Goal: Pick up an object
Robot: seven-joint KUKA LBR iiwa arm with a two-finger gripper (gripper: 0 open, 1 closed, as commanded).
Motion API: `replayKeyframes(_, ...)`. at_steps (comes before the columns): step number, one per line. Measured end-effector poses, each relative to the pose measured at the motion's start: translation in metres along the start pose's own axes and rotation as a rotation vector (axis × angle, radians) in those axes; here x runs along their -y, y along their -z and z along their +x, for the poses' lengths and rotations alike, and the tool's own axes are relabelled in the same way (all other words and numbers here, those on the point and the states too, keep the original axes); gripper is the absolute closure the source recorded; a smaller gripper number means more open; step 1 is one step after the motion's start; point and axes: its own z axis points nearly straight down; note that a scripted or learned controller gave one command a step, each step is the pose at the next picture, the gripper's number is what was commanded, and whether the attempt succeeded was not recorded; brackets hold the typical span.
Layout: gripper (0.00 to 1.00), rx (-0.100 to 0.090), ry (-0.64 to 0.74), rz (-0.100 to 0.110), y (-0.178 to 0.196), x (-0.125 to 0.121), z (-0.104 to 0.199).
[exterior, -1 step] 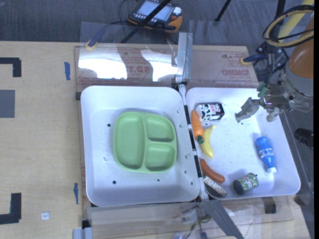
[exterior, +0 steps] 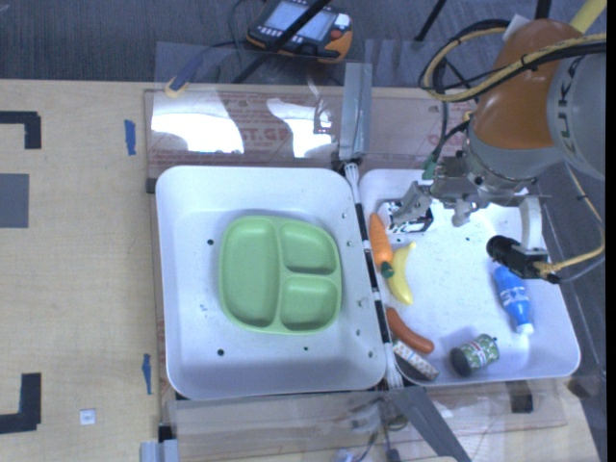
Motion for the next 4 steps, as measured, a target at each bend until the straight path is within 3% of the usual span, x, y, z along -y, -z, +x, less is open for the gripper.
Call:
replayKeyframes(1,0.00,0.001,0.047,-0.001,-0.036,0.054,-0.122)
replayKeyframes(2,0.00,-0.012,0.145,0.001,-0.114,0.051,-0.161)
replayKeyframes(3,1.00,-0.003,0.142,-0.004,-0.103,0.051,-0.165)
replayKeyframes(4,1.00,0.001,0.222,-0.005,-0.085,0.027,-0.172)
